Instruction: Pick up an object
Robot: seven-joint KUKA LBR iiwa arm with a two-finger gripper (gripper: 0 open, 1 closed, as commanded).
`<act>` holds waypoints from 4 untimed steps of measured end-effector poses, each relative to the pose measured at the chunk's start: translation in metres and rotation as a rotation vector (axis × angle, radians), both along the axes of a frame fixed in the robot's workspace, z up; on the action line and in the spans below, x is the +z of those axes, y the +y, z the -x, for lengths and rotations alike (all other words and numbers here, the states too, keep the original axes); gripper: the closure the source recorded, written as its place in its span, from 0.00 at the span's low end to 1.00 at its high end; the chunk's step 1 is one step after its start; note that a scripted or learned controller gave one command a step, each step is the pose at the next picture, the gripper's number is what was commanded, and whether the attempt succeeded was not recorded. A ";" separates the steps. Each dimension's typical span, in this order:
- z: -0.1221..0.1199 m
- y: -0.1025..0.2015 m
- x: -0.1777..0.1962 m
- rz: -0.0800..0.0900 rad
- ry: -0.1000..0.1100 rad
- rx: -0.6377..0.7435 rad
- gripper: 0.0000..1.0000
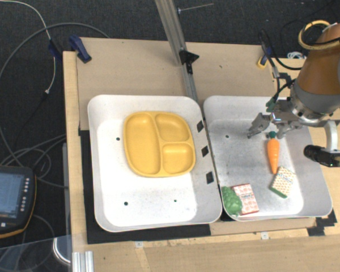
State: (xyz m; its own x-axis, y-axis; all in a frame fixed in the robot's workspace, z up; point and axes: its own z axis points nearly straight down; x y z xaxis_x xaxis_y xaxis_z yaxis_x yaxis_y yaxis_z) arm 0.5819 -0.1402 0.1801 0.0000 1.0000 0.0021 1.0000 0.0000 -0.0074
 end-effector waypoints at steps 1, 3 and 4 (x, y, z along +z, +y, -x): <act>0.001 0.007 -0.062 -0.001 0.002 0.001 0.00; -0.003 0.001 0.017 0.004 -0.016 0.001 1.00; -0.014 0.006 0.074 0.004 -0.016 0.002 1.00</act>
State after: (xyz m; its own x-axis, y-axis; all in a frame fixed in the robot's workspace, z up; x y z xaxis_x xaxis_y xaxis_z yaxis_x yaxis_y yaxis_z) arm 0.5956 -0.1338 0.2537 -0.0024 1.0000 -0.0017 1.0000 0.0024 0.0085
